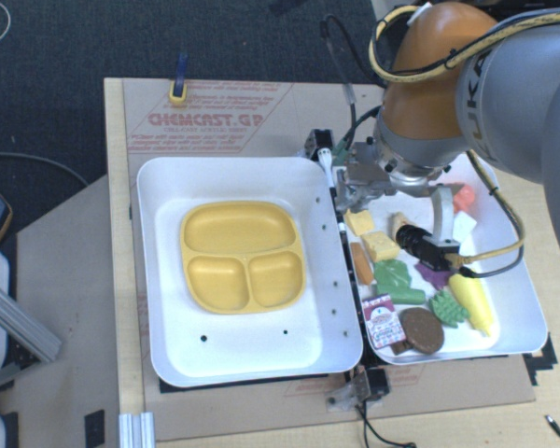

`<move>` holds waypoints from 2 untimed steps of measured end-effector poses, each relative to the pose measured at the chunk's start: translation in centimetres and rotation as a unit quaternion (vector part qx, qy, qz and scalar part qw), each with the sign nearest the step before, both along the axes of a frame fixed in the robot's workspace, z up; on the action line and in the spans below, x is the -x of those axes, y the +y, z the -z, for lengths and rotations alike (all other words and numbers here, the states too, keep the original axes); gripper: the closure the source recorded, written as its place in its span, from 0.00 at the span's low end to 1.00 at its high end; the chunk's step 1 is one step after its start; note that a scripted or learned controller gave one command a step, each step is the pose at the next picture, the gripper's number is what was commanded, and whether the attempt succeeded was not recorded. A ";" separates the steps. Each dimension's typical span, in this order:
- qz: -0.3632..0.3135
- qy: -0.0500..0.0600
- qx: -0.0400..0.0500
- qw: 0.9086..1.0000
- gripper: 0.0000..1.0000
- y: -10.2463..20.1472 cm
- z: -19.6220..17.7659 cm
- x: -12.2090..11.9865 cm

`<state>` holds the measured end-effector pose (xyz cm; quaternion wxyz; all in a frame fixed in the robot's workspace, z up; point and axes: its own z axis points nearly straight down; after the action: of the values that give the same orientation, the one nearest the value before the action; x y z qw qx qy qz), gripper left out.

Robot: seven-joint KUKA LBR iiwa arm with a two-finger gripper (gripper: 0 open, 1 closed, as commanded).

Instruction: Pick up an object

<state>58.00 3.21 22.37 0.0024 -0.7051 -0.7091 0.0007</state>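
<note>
Looming closest to the lens, the grey arm with its orange band filled the upper right of the frame and reached down over the right bin. Its pincer hung at that bin's upper left corner, close against the wall shared with the left bin; whether it was apart or together could not be told, and nothing showed clamped in it.

Just below the pincer lay a pale yellow block, with a second yellow block touching it toward the lower right. An orange stick lay beside the shared wall, its long axis running up and down the frame with a slight lean to the right at the bottom. To its right sat a green piece. Lower still, a red-and-white packet lay beside a brown disc. A yellow cob lay near the lower right, its long axis slanting from upper left to lower right, narrower end pointing lower right, with a spiky green piece against its left side. A red piece sat toward the upper right of the bin.

A yellow divided plate rested in the left bin, on the bench.
</note>
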 end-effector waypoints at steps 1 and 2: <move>0.000 0.000 0.000 1.000 1.00 5.1 -0.1 1.4; 0.002 -0.002 0.001 1.000 1.00 6.5 -0.6 1.4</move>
<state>56.61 9.70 23.00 0.0001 -0.7062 -0.7080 -0.0005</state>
